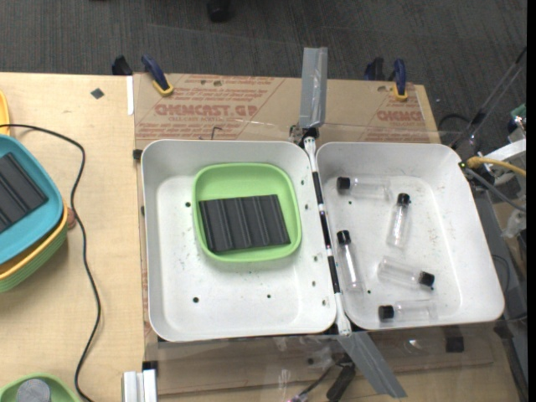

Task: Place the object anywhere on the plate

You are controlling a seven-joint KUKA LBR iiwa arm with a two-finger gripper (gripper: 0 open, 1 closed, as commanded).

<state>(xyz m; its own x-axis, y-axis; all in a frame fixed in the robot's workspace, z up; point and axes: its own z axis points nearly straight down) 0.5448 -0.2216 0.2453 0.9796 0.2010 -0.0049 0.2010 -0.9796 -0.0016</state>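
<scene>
Top-down cam: two white bins side by side on cardboard point(251, 107). The left bin point(167, 300) has the green plate point(244, 179) sitting toward its back, with a dark ribbed mat point(243, 223) on it. The right bin point(469, 249) holds five clear tubes point(396, 227) with black caps, scattered and lying flat, one right along the left wall, all well apart from the plate. A teal tray point(38, 224) and black cable point(84, 249) sit off to the left

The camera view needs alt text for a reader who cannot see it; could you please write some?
Two shallow white bins sit side by side on a bench: the left bin holds a green plate with a dark ribbed insert, and the right bin holds five clear tubes with black caps scattered loose.
</scene>
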